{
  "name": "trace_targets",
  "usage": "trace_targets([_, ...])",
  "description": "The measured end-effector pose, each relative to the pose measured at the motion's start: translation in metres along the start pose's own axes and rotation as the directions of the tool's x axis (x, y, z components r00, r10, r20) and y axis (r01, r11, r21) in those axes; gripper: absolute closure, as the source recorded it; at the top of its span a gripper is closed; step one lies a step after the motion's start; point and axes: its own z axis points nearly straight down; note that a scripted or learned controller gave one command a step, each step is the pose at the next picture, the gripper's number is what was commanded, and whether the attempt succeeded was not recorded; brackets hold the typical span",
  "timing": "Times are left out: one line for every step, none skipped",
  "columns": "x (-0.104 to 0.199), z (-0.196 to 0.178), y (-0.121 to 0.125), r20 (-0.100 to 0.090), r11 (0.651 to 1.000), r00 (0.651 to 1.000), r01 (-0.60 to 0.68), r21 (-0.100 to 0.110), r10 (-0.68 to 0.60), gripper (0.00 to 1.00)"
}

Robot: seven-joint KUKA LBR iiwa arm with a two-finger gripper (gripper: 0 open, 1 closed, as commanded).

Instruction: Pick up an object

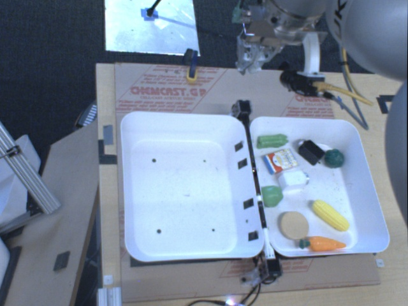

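My gripper (248, 61) hangs high above the back edge of the bench, past the far rim of the two bins, with nothing between its fingers. The right bin (366, 171) holds the objects: a green pickle-shaped piece (272, 141), a black block (310, 152), a dark green ball (333, 158), a red and white carton (281, 161), a small white box (294, 180), a light green piece (271, 196), a yellow corn cob (330, 215), a tan disc (294, 225) and an orange carrot (325, 243).
The left bin (137, 171) lies beside the right one, joined by a black clipped divider (252, 171). A shiny metal sheet (152, 16) lies behind the bench. A yellow and blue clamp (190, 65) sits on the back edge. Cables (331, 93) trail at the back right.
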Motion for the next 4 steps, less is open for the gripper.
trace_targets([0.052, 0.056, -0.001, 0.002, 1.0, 1.0, -0.001, 0.009, 0.001, 1.0])
trace_targets([0.1, 0.019, 0.0, 0.0, 1.0, 1.0, -0.001, 0.003, 0.001, 1.0])
trace_targets([0.136, 0.003, -0.002, 0.001, 1.0, 1.0, -0.002, 0.004, 0.002, 1.0])
trace_targets([0.134, -0.006, 0.001, 0.002, 1.0, 1.0, -0.003, 0.005, 0.003, 1.0])
